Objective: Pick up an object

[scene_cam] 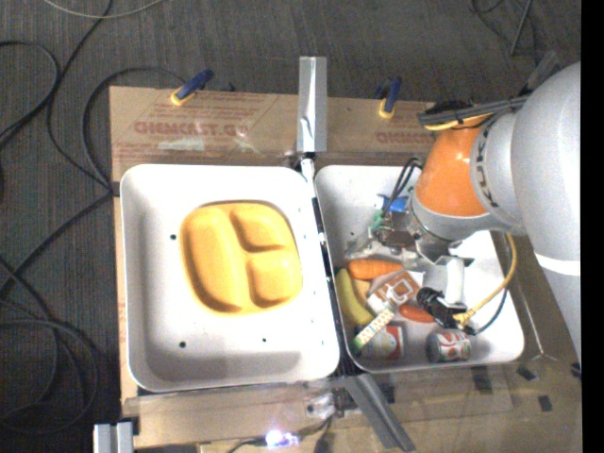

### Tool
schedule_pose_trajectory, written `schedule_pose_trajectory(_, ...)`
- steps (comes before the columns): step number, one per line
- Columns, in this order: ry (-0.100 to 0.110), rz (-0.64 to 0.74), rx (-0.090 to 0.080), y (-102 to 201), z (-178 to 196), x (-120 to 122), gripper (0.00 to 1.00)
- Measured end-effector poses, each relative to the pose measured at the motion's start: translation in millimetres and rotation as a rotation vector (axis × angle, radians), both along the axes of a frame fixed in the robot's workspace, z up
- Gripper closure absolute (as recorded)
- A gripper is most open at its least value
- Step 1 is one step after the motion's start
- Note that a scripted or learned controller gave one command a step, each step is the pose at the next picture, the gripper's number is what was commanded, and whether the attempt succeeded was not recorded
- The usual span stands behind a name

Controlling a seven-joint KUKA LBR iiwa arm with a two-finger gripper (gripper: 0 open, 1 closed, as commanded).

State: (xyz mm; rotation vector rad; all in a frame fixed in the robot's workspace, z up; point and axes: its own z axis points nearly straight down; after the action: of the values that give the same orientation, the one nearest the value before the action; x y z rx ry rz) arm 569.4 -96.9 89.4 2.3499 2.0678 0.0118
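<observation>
We are locating the carrot (375, 269) just beside the gripper (408, 239), toward the view's lower left, its long axis running left-right; we cannot tell the jaws' state.

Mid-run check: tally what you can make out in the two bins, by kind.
Yellow divided plate, left bin: 1
Carrot: 1
Banana: 1
Cans: 2
Red-and-white packet: 1
Total: 6 clear; the rest of the pile in the right bin is too jumbled to tell.

A robotics lab: loose cables (88, 125) cross the carpet (236, 17), clamps (192, 86) pin cardboard (217, 125) under white bins (134, 253).
</observation>
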Motion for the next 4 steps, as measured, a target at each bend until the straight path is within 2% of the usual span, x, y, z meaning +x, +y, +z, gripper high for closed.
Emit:
schedule_pose_trajectory(1, -0.003, 0.137, -0.002, -3, 0, -40, 0.0)
schedule_pose_trajectory(2, 0.015, 0.207, 0.002, -37, 24, 39, 0.0)
schedule_pose_trajectory(3, 0.045, 0.185, 0.018, -62, -5, 85, 0.0)
schedule_pose_trajectory(4, 0.039, 0.053, 0.016, -84, -5, 95, 0.0)
